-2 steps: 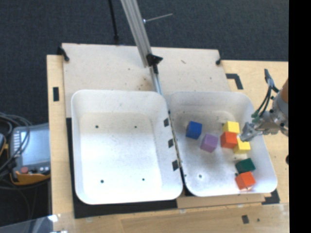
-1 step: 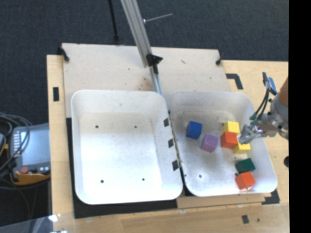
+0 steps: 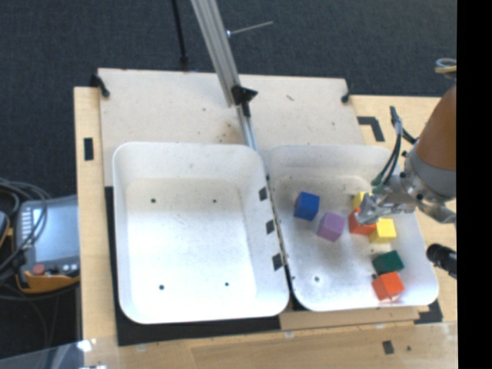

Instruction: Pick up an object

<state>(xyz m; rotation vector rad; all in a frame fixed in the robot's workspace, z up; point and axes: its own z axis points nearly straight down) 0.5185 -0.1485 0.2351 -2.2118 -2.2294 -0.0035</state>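
The right bin [image 3: 307, 167] holds several small blocks: a blue cube [image 3: 307, 205], a purple cube [image 3: 331, 226], a yellow block [image 3: 383, 230], a green block [image 3: 388, 262] and an orange block [image 3: 388, 285]. My gripper [image 3: 370, 210] reaches in from the right and hangs low over a red block [image 3: 360, 224], with a second yellow piece [image 3: 357, 201] just beside it. The fingers cover part of the red block, and whether they touch it is hidden.
The left bin [image 3: 131, 175] lies to the left of a shared wall. A slanted aluminium bar [image 3: 219, 44] rises behind the bins. A grey control box [image 3: 46, 237] sits at the bench's left edge.
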